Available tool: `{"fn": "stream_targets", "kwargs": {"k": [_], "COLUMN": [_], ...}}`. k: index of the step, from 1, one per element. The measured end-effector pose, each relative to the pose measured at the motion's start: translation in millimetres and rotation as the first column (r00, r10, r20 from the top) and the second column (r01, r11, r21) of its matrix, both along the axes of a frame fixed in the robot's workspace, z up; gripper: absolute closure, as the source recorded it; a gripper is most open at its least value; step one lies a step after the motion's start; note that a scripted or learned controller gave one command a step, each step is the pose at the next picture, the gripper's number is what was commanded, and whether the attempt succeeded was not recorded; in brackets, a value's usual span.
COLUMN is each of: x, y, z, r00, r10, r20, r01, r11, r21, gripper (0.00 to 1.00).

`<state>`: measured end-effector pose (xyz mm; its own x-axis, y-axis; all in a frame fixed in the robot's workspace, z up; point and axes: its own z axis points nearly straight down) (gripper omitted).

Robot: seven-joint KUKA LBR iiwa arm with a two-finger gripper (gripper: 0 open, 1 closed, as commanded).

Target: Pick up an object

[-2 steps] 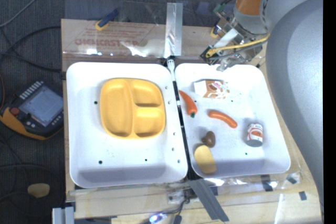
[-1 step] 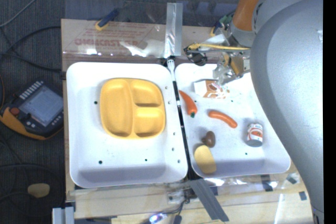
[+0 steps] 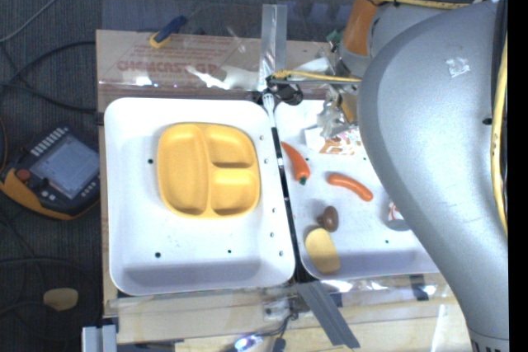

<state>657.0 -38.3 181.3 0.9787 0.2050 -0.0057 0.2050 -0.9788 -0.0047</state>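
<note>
The grey arm [image 3: 445,144] takes up most of the right side, leaning in over the right bin [image 3: 363,260] and covering a good chunk of it. The left bin [image 3: 132,260] sits right next to it, their rims touching down the middle, and it holds a yellow divided tray [image 3: 208,169] lying flat near its centre. Both bins sit on the tabletop [image 3: 124,53].

The claw [image 3: 334,115] looks to be down at the far end of the right bin, close to a small packet [image 3: 340,143] with orange print, but it's a cluttered mess there and I honestly cannot tell how the claw stands or whether anything is in it.

The loose stuff is all in the right bin: an orange sausage-shaped thing [image 3: 350,186] near the middle, a carrot-like piece [image 3: 295,162] by the dividing rim, a pale yellow lump [image 3: 322,250] at the near end, and a little brown nut-like thing [image 3: 329,218] just above that.

Progress-wise, I'd say nothing is visibly picked up yet. Everything I can see is lying on the bin floor, so the grab and lift are both left.
</note>
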Motion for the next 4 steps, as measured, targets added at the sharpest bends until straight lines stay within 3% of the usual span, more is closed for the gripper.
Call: {"fn": "stream_targets", "kwargs": {"k": [1,2,3,4], "x": [3,-3,-56,-18], "y": [33,97,138,127], "z": [1,41,56,107], "r00": [1.000,1.000,1.000,1.000], "r10": [0.001,0.006,0.030,0.006], "r20": [0.001,0.001,0.000,0.002], "r01": [-0.001,-0.006,-0.030,-0.006], "r11": [1.000,1.000,1.000,1.000], "r21": [0.000,-0.002,-0.003,-0.004], "gripper": [1.00,1.00,1.00,1.00]}}
